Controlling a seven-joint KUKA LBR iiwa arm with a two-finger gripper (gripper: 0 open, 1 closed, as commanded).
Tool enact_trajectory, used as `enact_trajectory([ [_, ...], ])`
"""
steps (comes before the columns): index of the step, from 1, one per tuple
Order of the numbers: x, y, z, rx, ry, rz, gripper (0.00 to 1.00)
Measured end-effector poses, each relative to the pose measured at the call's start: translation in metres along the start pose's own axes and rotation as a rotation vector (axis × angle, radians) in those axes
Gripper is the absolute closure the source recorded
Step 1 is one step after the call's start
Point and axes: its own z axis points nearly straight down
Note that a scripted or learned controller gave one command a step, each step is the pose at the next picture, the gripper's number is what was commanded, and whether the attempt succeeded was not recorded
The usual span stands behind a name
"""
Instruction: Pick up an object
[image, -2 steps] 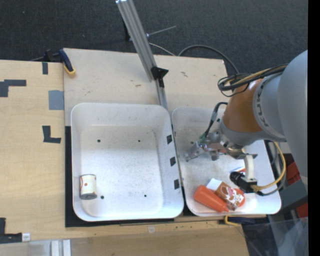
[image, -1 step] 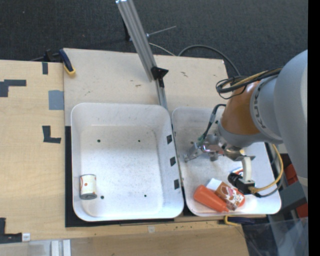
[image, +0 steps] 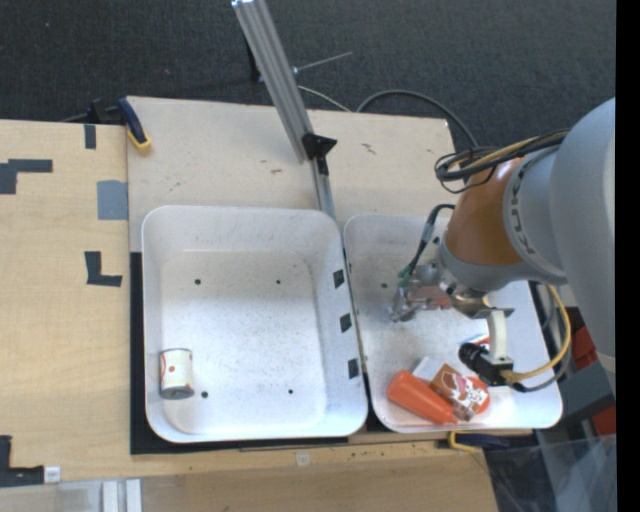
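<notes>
**Mia:** Gripper (image: 405, 305) first — where is it?

**Ben:** It is low in the right bin (image: 375, 250), near the middle of the frame's right half. The grey arm (image: 560, 200) with the orange band (image: 480, 225) comes in from the right side and bends down to it.

**Mia:** Is it holding something?

**Ben:** I see nothing between its tips. The tips are small and dark against the white floor, so I cannot tell how wide they are. It looks like it has nothing.

**Mia:** So what can it pick up?

**Ben:** The nearest thing is the orange carrot-shaped toy (image: 420, 396). It lies at the bottom of the right bin, below the gripper and a little to the right. A small brown and red packet (image: 462, 390) is touching it on its right side.

**Mia:** Which way does the orange toy point?

**Ben:** It lies slanted — its long way runs from upper left to lower right in the frame. I think the gripper must go down the frame and grab it across the thin way.

**Mia:** Anything else?

**Ben:** A little can (image: 176, 373) lies in the left bin (image: 240, 215), at the lower left corner. It is well apart from the gripper, so the orange toy is the easier pick.
</notes>
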Motion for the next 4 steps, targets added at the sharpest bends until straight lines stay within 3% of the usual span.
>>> enact_trajectory([
  [1,-0.003,0.007,-0.045,-0.004,0.000,0.001,1.00],
  [3,0.013,-0.005,-0.146,-0.001,0.000,0.001,1.00],
  [4,0.059,-0.001,-0.140,0.000,0.001,-0.003,1.00],
])
